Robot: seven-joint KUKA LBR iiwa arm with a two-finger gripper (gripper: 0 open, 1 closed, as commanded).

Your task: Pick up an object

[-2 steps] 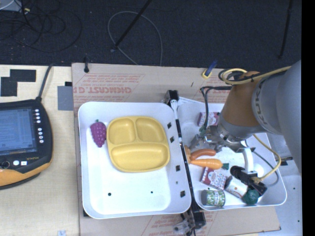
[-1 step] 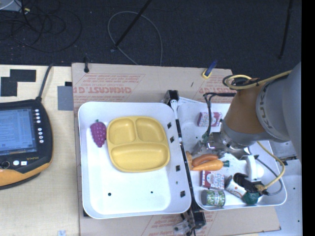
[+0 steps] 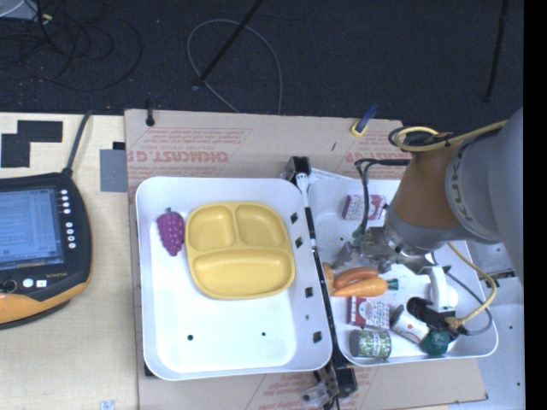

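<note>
My gripper [image 3: 366, 248] hangs low in the right bin [image 3: 487, 338], near its left wall. Just below it lie an orange carrot [image 3: 363, 287] and a second orange piece [image 3: 350, 274], close under the gripper's tip. The wrist hides the tip, and nothing shows as held. A red and white packet [image 3: 360, 206] lies at the back of this bin. At the front are another red packet [image 3: 373, 313], a green can [image 3: 373, 343] and a teal ball [image 3: 438, 342].
The left bin [image 3: 222, 348] holds a yellow divided plate [image 3: 239, 250] and a purple bunch of grapes [image 3: 171, 231] beside it. A divider with black clips [image 3: 314, 263] separates the bins. A tablet controller [image 3: 38, 237] lies off the bench at the left.
</note>
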